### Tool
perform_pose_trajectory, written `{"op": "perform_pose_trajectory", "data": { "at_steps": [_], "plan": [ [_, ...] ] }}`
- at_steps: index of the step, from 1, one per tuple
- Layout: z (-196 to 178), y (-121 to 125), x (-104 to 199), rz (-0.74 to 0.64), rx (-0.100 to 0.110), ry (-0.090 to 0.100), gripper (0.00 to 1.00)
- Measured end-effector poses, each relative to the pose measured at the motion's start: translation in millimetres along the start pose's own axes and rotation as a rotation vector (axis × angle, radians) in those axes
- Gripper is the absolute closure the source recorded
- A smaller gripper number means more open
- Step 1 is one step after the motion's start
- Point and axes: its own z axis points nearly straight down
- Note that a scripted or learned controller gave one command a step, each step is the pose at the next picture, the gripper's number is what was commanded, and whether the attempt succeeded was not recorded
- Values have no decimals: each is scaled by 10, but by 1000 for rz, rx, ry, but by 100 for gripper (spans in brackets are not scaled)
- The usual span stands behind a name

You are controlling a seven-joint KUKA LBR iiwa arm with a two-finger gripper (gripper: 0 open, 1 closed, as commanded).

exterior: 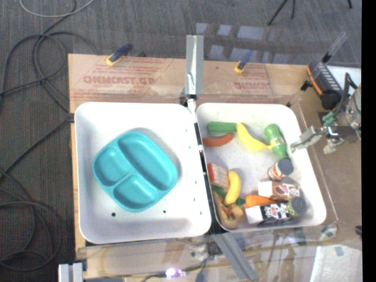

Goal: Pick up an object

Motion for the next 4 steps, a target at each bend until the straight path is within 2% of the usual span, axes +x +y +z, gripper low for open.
{"op": "perform_pose_trajectory", "data": {
  "at_steps": [1,2,3,4],
  "plan": [
    [1061,437,-37,31,1,-1,0],
    [1018,437,-33,30,8,1,100],
    [1018,437,-33,30,8,1,0],
    [1577,1126,301,-9,-7,-3,0]
  ]
}}
